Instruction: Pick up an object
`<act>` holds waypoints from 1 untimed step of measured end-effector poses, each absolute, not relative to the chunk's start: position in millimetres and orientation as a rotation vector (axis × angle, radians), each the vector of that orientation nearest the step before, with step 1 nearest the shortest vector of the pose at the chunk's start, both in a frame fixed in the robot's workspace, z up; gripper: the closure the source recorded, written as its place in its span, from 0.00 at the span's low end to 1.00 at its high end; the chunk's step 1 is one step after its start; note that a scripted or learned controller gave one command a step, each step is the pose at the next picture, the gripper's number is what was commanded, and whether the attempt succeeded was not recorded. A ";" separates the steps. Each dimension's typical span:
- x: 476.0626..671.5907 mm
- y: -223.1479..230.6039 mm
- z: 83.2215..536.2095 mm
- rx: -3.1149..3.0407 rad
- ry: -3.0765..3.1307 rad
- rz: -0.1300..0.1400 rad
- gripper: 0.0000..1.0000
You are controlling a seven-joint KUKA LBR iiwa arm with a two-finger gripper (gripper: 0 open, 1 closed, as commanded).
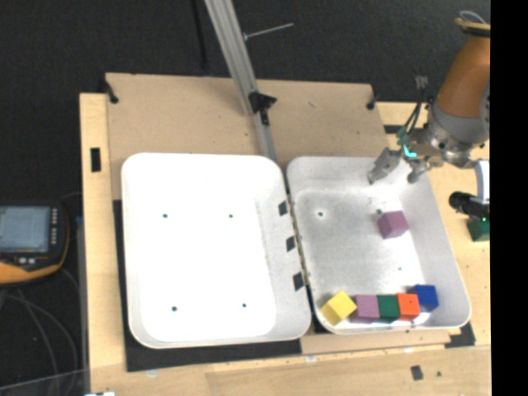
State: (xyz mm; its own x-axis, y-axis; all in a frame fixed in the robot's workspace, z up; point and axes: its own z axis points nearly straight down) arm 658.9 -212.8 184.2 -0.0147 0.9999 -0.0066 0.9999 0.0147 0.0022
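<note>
Nearest me, along the near wall of the right bin [445, 254], I see a row of blocks packed shoulder to shoulder: a yellow block [338, 308] tipped on a corner at the left end, then a purple block [366, 307], a green block [388, 307], an orange block [408, 305] and a blue block [425, 296] at the right; I judge they have slid into that low edge, and being pressed against the wall and each other they leave little room for fingers on either side.

Farther in, a lone mauve block [393, 223] sits on the open floor of the same bin, well apart from the row and clear of every wall; I would take that one as the object to pick, since there is free space all round it for a straight descent.

The left bin [140, 246] lies beside it, the two rims touching along the middle where small black clips sit.

Farthest, the gripper [398, 163] hangs over the far rim of the right bin, its two fingers spread apart with nothing between them; it is beyond the mauve block and slightly right of it; my concern is the far wall close under the fingertips, so I would bring it nearward before lowering.
</note>
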 end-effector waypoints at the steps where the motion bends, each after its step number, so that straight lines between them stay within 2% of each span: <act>1: 658.9 -212.8 184.2 2.200 2.234 -0.005 0.00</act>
